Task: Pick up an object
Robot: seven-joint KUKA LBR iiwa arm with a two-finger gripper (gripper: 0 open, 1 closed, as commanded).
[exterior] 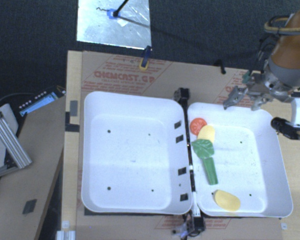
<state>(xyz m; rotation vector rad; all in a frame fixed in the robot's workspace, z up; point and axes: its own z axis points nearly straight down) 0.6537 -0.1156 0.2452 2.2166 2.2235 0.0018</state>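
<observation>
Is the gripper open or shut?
Open: the gripper shows two fingers spread apart with nothing between them, above the right bin's far edge.

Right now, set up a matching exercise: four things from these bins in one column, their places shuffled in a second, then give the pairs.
Things
1. red round piece
2. green leafy piece
3. yellow oval piece
4. gripper

Places
A. near the right bin's front edge
B. above the right bin's far rim
C. far left corner of the right bin, by the divider
D. left of the right bin's middle, stalk pointing to the front

Pairs: 1-C, 2-D, 3-A, 4-B
</observation>
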